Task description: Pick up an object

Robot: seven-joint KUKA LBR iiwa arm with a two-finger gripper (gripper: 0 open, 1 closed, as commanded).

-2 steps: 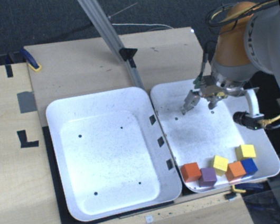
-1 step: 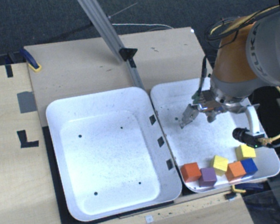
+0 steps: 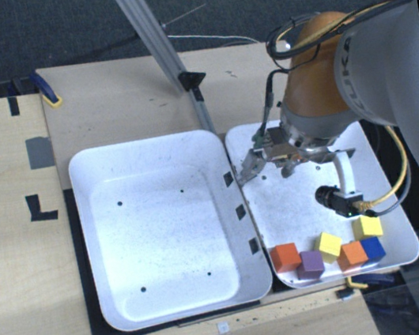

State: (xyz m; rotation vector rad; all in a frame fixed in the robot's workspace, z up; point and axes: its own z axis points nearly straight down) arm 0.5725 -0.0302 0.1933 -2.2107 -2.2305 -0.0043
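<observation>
Several small blocks lie along the near edge of the right bin (image 3: 294, 212): an orange block (image 3: 285, 256), a purple block (image 3: 311, 263), a yellow block (image 3: 330, 244), a second orange block (image 3: 352, 255), a blue block (image 3: 373, 249) and another yellow block (image 3: 367, 226). My gripper (image 3: 267, 167) hangs over the far left part of that bin, close to the wall shared with the left bin. It stands open with nothing between its fingers. The blocks lie well nearer the front than the gripper.
The left bin (image 3: 91, 224) sits beside the right one. A slanted metal pole (image 3: 154, 36) comes down to the bins' far edge. A black fitting with a yellow cable (image 3: 335, 199) hangs from the wrist above the right bin.
</observation>
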